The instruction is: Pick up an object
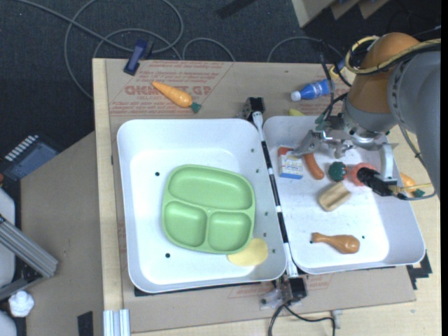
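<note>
gripper [343,144] hangs over the upper part of the right bin [402,240], low under the grey wrist and the orange band, and whether it is spread or closed i cannot tell, since the metal of the wrist and its linkages blurs together there; nothing can be seen held in it. just below and around it lies a tight cluster: a small white carton [290,166] with blue and red print near the bin's left wall, an orange-red toy sausage [314,166] beside it, a dark green ball [338,171], a red and orange piece [365,174] partly under a black part of the arm, and a tan bread-like block [334,196] a little lower. farther down, well apart from the rest, a brown toy drumstick [337,241] lies alone on the bin floor. across the divider, the left bin [133,208] holds a green divided plate [207,208] with a pale yellow slice [248,253] tucked at its lower right edge. outside the bins, on the brown board, rest a toy carrot [175,94] and a blue and white bottle [311,90]. to do this pick well, i judge the arm should choose one piece with free space on both sides, such as the bread-like block or the drumstick, come straight down centred across its narrow width, and close only when low enough, because the crowded pieces near the wrist could be nudged aside or slip out.
</note>
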`<action>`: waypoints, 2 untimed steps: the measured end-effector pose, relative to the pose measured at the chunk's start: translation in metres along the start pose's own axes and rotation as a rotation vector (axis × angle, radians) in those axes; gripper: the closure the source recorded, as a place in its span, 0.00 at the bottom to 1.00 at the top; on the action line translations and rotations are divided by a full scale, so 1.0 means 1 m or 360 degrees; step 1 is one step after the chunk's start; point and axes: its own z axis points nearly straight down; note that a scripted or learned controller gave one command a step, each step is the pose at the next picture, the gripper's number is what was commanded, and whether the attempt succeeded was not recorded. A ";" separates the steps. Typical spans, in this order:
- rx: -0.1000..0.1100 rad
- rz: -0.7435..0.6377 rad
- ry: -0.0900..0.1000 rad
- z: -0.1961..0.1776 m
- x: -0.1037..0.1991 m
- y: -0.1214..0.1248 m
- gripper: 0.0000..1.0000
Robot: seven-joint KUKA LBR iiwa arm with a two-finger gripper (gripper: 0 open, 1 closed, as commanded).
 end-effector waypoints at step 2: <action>0.0009 -0.0002 0.0003 -0.097 0.076 -0.021 1.00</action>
